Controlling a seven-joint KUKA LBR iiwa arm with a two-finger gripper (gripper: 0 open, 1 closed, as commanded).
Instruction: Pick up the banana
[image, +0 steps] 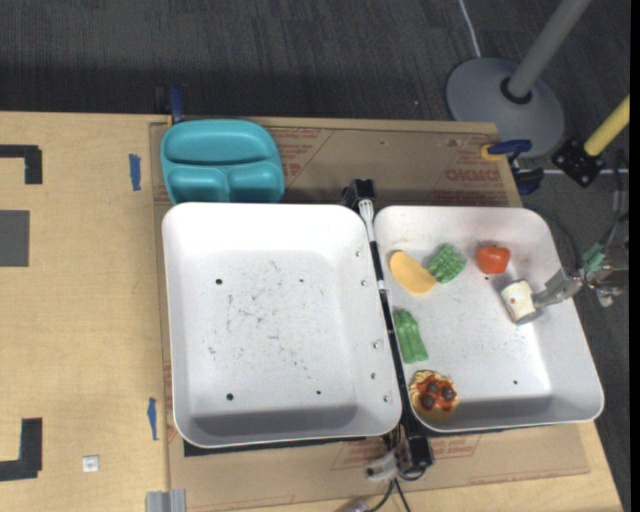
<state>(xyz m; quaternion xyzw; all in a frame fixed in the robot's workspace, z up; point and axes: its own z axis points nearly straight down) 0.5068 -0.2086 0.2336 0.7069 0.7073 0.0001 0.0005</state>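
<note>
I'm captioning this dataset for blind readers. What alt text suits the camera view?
A yellow banana lies in the right white bin with green items, a red one, a pizza slice and a small white piece; the pincer sits at that bin's right edge. The left white bin adjoins it, a teal tray behind.

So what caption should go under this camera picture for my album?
Yellow toy banana lies in the right white plastic bin among green, red and white toy foods, with the robot's hand nearby.
</note>
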